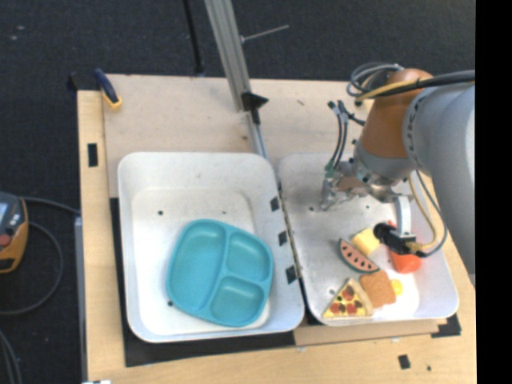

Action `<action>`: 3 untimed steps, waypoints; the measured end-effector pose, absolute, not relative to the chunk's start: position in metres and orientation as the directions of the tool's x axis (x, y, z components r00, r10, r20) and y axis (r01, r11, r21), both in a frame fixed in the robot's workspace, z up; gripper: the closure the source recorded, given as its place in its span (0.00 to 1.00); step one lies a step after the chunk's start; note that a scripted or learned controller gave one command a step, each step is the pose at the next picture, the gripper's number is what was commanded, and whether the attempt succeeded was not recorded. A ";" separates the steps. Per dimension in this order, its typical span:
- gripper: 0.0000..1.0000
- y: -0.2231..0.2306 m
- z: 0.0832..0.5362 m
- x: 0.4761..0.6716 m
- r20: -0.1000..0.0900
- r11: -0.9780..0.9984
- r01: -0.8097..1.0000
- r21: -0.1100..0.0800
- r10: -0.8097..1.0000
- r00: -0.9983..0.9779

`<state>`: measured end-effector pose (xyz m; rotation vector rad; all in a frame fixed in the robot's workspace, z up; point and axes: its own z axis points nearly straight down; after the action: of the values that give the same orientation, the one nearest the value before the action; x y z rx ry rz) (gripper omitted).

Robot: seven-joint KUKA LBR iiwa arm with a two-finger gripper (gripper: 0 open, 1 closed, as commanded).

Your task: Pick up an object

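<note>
Two bins sit side by side on the counter [176, 118]. The left bin [140, 174] has a plate with three parts [220, 272] lying in it, toward the front. The right bin [308, 238] has toy food bunched in its front right part: a melon slice [357, 255], a pizza slice [350, 302] in front of it, and a toast piece [378, 288] just beside the pizza. The claw [328, 201] hangs over the back of the right bin, behind the food. A metal post [232, 50] stands behind the bins.
</note>
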<state>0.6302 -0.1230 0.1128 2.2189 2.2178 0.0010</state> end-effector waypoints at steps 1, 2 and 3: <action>1.00 -0.122 0.158 0.626 -0.001 -0.002 1.000 0.004 1.000 0.002; 1.00 -0.121 0.205 0.620 -0.001 0.001 1.000 0.006 1.000 -0.001; 1.00 -0.128 0.252 0.616 -0.002 -0.002 1.000 0.007 1.000 0.002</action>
<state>0.6162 -0.1279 0.2525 2.2193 2.2150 0.0051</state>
